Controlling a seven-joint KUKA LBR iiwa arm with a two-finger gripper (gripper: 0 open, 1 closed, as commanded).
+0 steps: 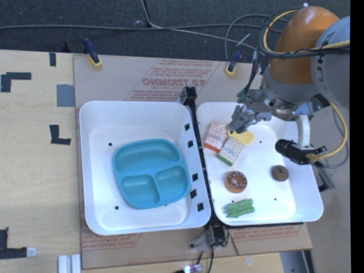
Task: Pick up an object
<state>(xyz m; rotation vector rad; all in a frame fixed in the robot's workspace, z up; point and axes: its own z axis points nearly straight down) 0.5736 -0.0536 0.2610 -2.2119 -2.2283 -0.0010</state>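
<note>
The right bin point(296, 206) holds several small items. A red-and-white packet point(216, 136) lies at its left, with a green-and-white packet point(231, 151) beside it. A yellow piece point(244, 137) sits just right of them. Nearer the front lie a sprinkled donut point(235, 181), a brown cookie point(279, 173) and green bean pods point(239, 208). My gripper point(242, 121) hangs over the back of this bin, directly above the yellow piece and the packets. Its dark tip partly hides the yellow piece. Whether it touches anything is unclear.
The left bin point(96, 152) carries a blue divided plate point(151, 172). A black fitting with cables point(293, 151) juts over the right bin's right side. Orange-banded arm bulk point(298, 38) looms above the back right. Clamps point(91, 53) pin the cardboard.
</note>
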